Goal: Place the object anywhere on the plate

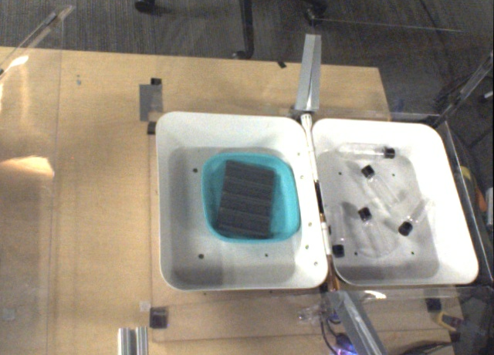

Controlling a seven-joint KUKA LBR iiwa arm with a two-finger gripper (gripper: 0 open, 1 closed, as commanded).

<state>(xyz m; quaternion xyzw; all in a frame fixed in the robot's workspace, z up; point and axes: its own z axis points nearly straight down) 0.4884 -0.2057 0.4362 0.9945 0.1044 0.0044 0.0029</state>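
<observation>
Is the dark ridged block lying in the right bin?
No, the dark ridged block lies on the teal plate inside the left bin, while the right bin holds small clear vials with black caps.

Wooden bench [85, 214] fills frame's left and centre; two white bins, left [174, 214] and right [455, 214], sit side by side.

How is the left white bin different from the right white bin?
The left bin holds a teal plate with a dark ridged block lying on it; the right bin holds several small clear items with black caps, scattered about. Both bins are shallow, white and sit side by side.
</observation>
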